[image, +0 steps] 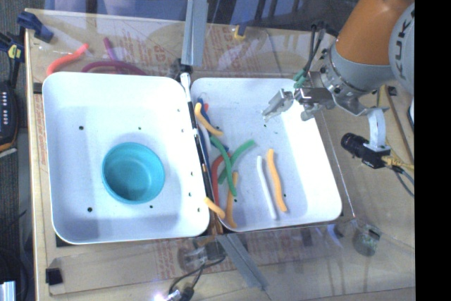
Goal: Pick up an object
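The hand [276, 106] is hovering over the upper part of the right bin [320, 173], its fingers slightly apart and gripping nothing. Just below it, an orange strip [277, 180] and a white strip [266, 187] are lying side by side on the bin floor. Farther left of the hand, green [236, 156], red [218, 169] and yellow [206, 123] strips are piling along the bin's left wall. Beyond them, a teal bowl [134, 173] is sitting in the left bin [63, 151].

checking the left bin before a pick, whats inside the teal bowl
Nothing visible inside the teal bowl: just its bare teal floor. It sits alone in the left bin. What lies beneath the bowl is covered.
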You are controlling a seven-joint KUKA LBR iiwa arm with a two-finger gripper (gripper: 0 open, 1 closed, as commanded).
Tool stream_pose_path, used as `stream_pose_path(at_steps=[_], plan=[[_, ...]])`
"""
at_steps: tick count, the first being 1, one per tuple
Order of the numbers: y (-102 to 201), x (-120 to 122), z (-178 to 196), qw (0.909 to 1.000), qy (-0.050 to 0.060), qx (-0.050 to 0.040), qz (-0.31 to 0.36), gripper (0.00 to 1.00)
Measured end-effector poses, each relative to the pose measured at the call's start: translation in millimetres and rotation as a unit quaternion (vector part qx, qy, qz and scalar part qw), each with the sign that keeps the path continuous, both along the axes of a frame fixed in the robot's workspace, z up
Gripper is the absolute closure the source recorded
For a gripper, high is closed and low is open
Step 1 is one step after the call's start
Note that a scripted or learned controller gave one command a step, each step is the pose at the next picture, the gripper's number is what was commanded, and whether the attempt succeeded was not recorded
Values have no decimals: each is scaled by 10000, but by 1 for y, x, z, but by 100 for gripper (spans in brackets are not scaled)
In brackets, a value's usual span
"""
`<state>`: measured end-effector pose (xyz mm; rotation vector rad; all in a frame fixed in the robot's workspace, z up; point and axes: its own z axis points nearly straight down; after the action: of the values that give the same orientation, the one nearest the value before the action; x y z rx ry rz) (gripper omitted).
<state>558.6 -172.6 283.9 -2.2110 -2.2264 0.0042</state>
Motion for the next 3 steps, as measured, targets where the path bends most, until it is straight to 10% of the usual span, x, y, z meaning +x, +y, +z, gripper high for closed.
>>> stream_pose_path(at_steps=[1,2,3], plan=[[-31,-29,-153,10000,12,0,-70,0],[-33,-16,-193,10000,4,0,-35,0],[-35,-16,-181,10000,3,-21,-19,100]])
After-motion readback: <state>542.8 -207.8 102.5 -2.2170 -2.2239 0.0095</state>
